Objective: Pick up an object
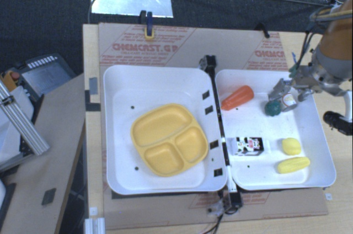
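Gripper [288, 96] (fingers spread, nothing grasped) stands over the right bin [325, 172], beside a teal ball [273, 108], with carrot [237, 97], black-and-white carton [249, 145] and lemon [291, 145] nearby.

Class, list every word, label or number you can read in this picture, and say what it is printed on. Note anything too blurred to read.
"CHEMCAST GP", red print on the brown board behind the left bin.
The same red print, in part, on the board behind the right bin: too cut off to read fully.
Black and white packet: markings too small to read.
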Available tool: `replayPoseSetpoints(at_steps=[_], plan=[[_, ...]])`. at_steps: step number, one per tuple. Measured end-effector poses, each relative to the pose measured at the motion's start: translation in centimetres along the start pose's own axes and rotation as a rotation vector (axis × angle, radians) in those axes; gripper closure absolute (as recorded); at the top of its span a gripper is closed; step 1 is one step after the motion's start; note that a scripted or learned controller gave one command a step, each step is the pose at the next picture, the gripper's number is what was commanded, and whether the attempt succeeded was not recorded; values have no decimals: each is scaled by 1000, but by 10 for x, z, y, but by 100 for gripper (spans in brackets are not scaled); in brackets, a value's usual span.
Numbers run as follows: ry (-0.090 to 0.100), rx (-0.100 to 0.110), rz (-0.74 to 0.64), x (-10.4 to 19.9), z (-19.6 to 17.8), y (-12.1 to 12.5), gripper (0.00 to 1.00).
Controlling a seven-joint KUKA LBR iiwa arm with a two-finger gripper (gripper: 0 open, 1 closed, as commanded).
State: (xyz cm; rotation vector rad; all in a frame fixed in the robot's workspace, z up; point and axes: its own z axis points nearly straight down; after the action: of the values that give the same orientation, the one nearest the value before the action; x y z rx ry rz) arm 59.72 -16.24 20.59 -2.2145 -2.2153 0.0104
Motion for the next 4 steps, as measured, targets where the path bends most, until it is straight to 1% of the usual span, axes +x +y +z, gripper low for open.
replayPoseSetpoints(at_steps=[1,2,3,4], plan=[[-2,-13,-3,0,-8,3,0],[-2,-11,-1,3,34,0,0],[-1,-10,-5,11,81,6,0],[-2,-10,-2,11,123,7,0]])
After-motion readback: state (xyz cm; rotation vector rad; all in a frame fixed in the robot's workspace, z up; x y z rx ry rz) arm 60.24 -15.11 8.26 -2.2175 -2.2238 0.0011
